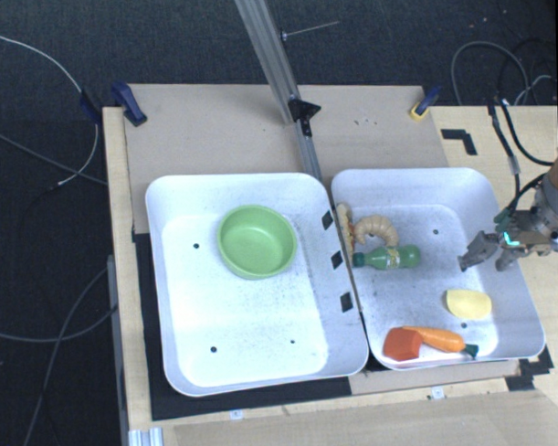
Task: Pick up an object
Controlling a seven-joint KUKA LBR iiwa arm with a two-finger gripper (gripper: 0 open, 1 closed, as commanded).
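The gripper (489, 252) hangs over the right bin's (415, 183) right side, fingers spread with nothing between them. Just below it lies one pale yellow lemon-like piece (468, 303), long axis roughly left-right. One carrot (437, 340) lies along the near wall — green tip pointing right, butting one red-orange block (402, 347). One green bottle (387, 258) lies left-right, beside one tan curved piece (371, 228). The left bin (183, 358) holds one green bowl (257, 240), upright.
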